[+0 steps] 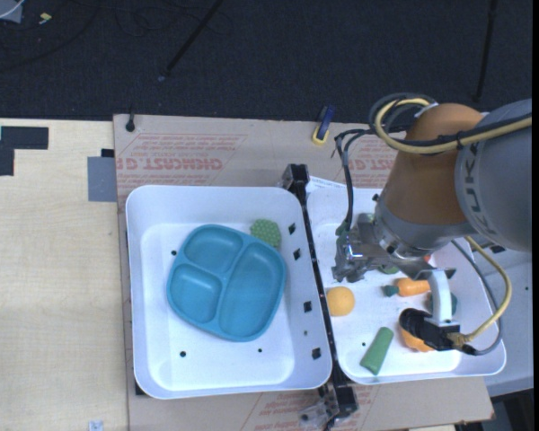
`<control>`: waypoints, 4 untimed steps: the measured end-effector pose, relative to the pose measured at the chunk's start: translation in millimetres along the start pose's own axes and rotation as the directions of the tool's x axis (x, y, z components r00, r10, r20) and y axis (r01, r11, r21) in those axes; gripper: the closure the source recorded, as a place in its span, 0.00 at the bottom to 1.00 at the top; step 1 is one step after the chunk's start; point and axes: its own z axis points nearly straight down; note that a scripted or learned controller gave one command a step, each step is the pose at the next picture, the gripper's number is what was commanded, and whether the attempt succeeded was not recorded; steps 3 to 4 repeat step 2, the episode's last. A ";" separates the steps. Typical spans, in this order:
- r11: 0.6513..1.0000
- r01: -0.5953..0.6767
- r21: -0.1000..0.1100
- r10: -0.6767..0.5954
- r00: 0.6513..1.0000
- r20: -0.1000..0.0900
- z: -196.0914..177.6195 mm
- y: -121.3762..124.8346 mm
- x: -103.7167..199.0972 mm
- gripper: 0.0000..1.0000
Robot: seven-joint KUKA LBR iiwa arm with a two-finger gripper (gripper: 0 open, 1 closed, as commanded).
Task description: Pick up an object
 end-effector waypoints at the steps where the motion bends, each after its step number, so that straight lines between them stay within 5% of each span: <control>1: 1.000 0.003 -0.002 -0.003 1.000 0.000 -2.9 3.9 3.1 1.00; 4: 1.000 0.004 -0.004 -0.004 1.000 -0.001 -18.3 -3.8 6.4 1.00</control>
